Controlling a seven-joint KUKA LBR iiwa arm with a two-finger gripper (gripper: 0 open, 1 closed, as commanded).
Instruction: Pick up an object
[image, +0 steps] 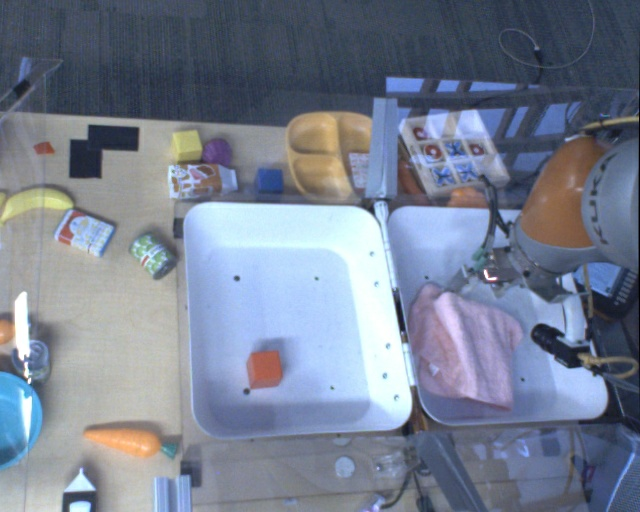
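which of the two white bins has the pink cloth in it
The right bin, under the arm, holds the pink cloth. The left bin holds an orange block.

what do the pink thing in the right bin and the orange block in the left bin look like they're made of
The pink cloth looks like soft fabric, probably terry towel: it lies in folds with a matte, slightly fuzzy surface. The orange block looks rigid, with flat faces, crisp edges and a dull finish; painted wood or plastic, the view cannot settle which.
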